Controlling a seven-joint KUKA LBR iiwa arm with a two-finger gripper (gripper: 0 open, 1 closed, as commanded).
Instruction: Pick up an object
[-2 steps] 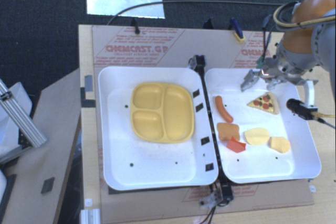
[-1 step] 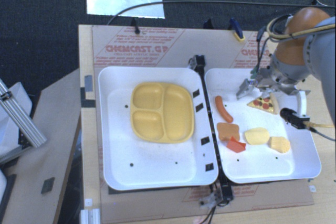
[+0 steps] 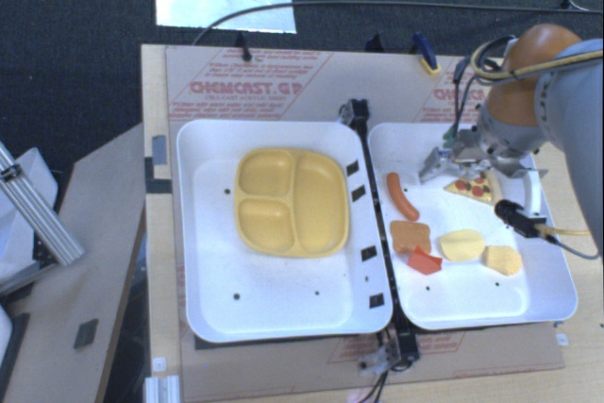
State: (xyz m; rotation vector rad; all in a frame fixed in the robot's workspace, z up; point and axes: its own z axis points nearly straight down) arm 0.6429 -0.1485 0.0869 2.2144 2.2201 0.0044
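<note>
Over the right bin (image 3: 552, 302), the gripper (image 3: 460, 158) hangs low beside the pizza slice (image 3: 471, 189) — jaw state I cannot tell. Approach step, apparently — next, centre over the slice and close.

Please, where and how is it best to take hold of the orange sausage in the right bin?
Probably at the middle of the sausage, from above, closing across its narrow width. It lies flat, long and thin, apart from the other food, with bare bin floor on both long sides.
</note>
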